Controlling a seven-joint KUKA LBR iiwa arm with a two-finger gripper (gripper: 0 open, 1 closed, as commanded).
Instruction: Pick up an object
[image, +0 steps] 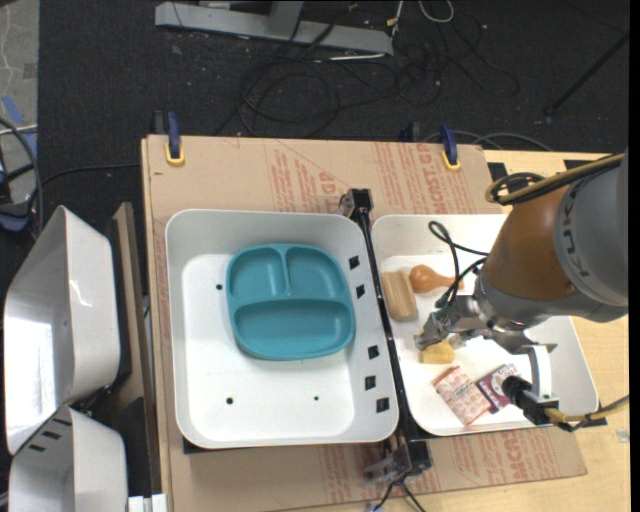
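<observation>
In the right bin my gripper is low over the bin floor, just above a small yellow chunk and touching or nearly touching it. A tan bread-like block lies to its upper left by the bin's left wall. An orange pear-shaped piece sits right behind the gripper. A red and white packet and a second packet lie toward the front of the bin. The grey arm with its orange band covers the bin's right half.
The left bin holds a teal divided plate. A black divider with clips runs between the bins. Cables trail from the wrist over the right bin. White tubs stand off the bench at far left.
</observation>
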